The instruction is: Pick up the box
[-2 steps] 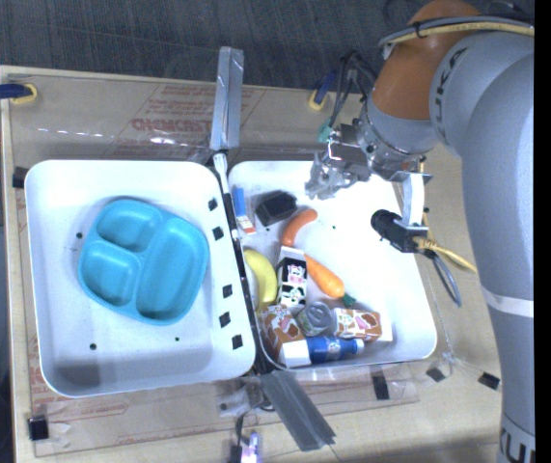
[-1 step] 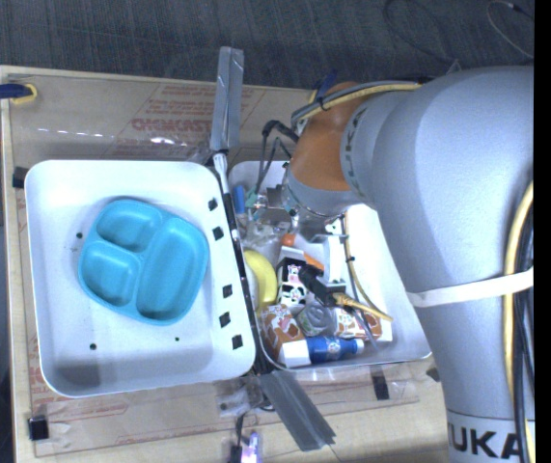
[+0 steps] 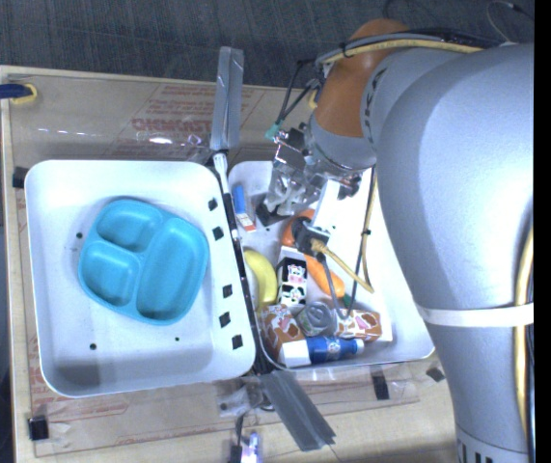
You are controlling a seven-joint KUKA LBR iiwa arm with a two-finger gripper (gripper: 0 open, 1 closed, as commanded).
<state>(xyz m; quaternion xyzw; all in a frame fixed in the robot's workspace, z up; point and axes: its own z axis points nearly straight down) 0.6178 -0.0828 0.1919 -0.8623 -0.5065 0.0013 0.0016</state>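
Arm (image 3: 468, 220): the grey body covers the right side of the camera view and hides much of the right bin; its orange band (image 3: 347, 85) sits above the wrist, near the bin's far end.

Bench (image 3: 111, 104): pale board with red print, bearing both bins side by side; a blue clamp (image 3: 7, 93) grips its far left corner.

Left bin (image 3: 53, 355): shallow and white, with a row of small black marks along its right wall.

Blue tray (image 3: 145, 258): a divided plate with three compartments, lying flat in the middle of the left bin.

Right bin (image 3: 251, 177): white, touching the left bin along a shared edge; its contents crowd the left and near parts that the arm leaves visible.

Box (image 3: 294, 280): a small carton with black, white and red print, standing among the clutter in the middle of the right bin, just right of the banana and just left of an orange item (image 3: 323, 273).

Banana (image 3: 262, 276): yellow, lying against the bin's left wall.

Blue and white bottle (image 3: 321, 350): on its side along the near wall, touching a flat printed packet (image 3: 285, 324).

Gripper (image 3: 288, 199): pointing down over the far part of the right bin, apart from the box; whether its fingers are spread or closed cannot be told, and nothing is seen held between them.
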